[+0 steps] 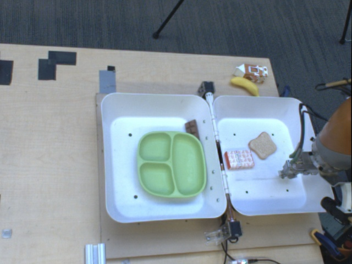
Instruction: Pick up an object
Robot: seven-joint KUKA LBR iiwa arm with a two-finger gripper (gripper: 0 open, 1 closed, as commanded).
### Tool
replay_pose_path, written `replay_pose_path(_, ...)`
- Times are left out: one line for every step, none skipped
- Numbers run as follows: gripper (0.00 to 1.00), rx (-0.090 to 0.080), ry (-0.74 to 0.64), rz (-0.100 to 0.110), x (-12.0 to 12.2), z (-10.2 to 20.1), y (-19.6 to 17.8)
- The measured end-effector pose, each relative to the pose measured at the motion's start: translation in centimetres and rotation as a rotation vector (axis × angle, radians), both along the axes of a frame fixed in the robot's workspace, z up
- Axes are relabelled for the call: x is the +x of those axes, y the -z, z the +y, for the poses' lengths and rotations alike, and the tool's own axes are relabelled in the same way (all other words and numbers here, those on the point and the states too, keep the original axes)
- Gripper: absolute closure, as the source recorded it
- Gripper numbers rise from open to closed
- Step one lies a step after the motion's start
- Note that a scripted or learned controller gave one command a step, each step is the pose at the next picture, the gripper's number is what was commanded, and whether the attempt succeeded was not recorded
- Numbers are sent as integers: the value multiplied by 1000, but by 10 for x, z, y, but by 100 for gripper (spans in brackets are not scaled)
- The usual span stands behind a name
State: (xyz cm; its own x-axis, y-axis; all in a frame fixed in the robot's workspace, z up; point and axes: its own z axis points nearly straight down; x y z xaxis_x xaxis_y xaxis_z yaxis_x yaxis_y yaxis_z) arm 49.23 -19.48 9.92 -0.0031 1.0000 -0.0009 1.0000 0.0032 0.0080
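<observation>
Dark grey carpet runs across the top, w/ a thin black stand leg crossing it at a slant. Below it sits a pale wood worktop carrying two shallow white bins side by side, touching along a centre seam w/ black clips at each end.

Left bin: smooth glossy plastic, rounded corners. It holds a light green divided plate, 3 compartments, matte, rounded-rectangle shape. A small brown block lies just beside the plate's upper right corner, near the seam.

Right bin: a toy bread slice, tan, rough-looking, lies near the middle. A small flat red-and-white packet is just beside it to the lower left, close to the seam. The two look apart, barely.

Gripper is over the right bin's right part, low, near the bread slice but apart from it; nothing shows between the fingers. Fingers too small and blurred to say if apart or together. Arm's orange band sits at the right edge, w/ a black cable looping over the bin rim.

Outside the bins, on the worktop beyond the right one: a yellow toy banana and a small white-orange carton, touching or nearly. Dark tape patches and a grey block sit at upper left.
</observation>
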Motion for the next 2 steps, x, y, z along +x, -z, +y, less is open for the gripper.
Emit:
replay_pose_path(0,0,0,0,0,0,0)
replay_pose_path(100,0,-2,-3,1,0,-11)
